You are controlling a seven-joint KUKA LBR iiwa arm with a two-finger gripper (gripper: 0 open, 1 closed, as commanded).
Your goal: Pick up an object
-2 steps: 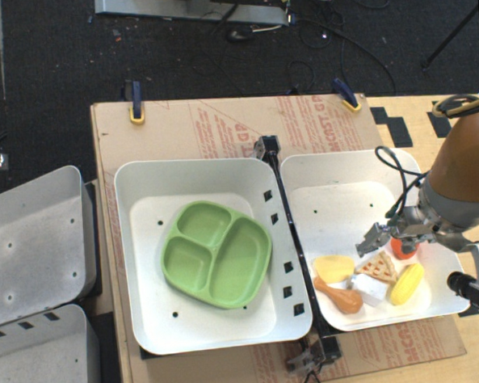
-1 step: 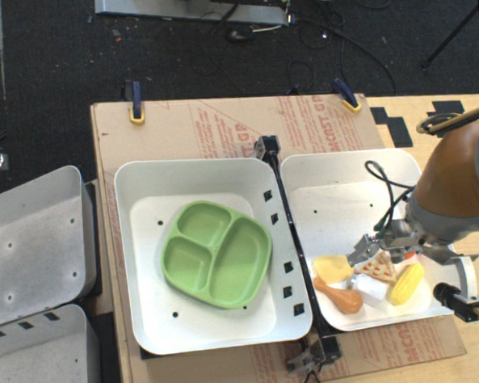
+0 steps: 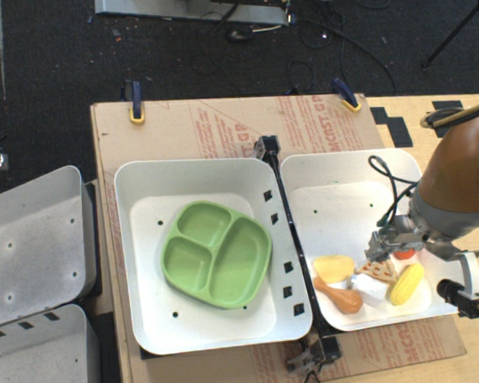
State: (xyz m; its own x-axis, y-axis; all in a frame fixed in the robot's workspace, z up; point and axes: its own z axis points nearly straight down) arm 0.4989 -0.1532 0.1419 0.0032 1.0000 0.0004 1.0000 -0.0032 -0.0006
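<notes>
Nearest the camera, in the right bin, a cluster of toy foods lies along the front wall: an orange drumstick, a pale yellow piece, a white item and a yellow corn cob. The gripper sits low just behind this cluster, beside a red piece. Whether its fingers are wide or closed, I cannot tell. Judged step: descent onto a target, nothing visibly held. The next move calls for closing on one item, then lifting clear. Farther left, a green divided plate occupies the left bin.
</notes>
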